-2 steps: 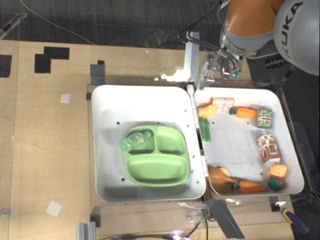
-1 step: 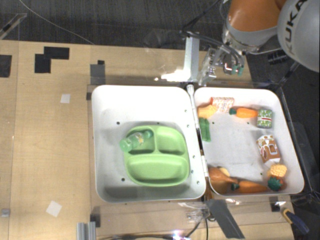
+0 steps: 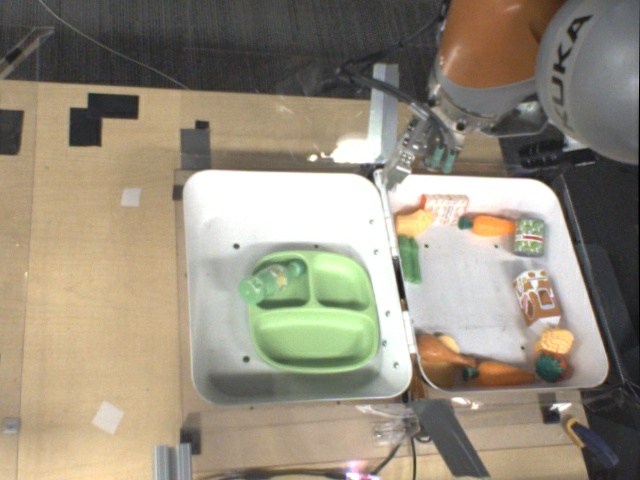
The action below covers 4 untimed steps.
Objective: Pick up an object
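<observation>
Up top, gripper point(image 3: 428, 155) above right bin point(image 3: 470, 283) rim; carrot point(image 3: 492, 226), green divided plate point(image 3: 315, 315) apart.

We see the scene evenly and brightly lit from overhead, with colours clear. The two white bins, the left bin point(image 3: 215, 268) and the right bin point(image 3: 470, 278), are close to overexposed, and their rims wash out pale. A small hot glare sits on the worktop point(image 3: 90, 298) just behind the left bin, near its far right corner. Shadows are soft: a grey one pools under the green tray point(image 3: 315, 318), and another lies along the near wall of the right bin. The arm point(image 3: 520, 38) at the top right looks slightly soft and large. Fine detail is grainy, and small objects read as blurred.
</observation>
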Each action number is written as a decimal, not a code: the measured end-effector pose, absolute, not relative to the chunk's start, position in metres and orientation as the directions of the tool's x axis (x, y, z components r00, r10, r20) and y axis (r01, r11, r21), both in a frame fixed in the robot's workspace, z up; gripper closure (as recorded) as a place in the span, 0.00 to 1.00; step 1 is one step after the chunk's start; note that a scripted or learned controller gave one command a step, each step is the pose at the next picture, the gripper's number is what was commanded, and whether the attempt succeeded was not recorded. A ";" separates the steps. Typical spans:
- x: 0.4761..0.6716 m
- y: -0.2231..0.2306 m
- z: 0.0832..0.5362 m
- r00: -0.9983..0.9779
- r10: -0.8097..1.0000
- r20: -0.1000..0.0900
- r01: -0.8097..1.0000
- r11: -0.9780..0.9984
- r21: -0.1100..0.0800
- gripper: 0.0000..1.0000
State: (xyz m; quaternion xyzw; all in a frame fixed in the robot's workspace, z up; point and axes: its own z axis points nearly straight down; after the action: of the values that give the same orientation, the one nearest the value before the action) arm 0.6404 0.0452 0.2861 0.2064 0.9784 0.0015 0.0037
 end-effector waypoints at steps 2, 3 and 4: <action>0.632 0.093 0.278 -0.563 0.827 -0.001 0.827 0.563 0.005 1.00; 0.634 0.093 0.290 -0.567 0.824 -0.006 0.824 0.567 0.011 1.00; 0.670 0.065 0.287 -0.520 0.854 -0.003 0.854 0.520 0.006 1.00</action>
State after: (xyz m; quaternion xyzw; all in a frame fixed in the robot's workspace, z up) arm 0.6698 0.0648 0.2874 0.4898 0.8718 0.0017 0.0029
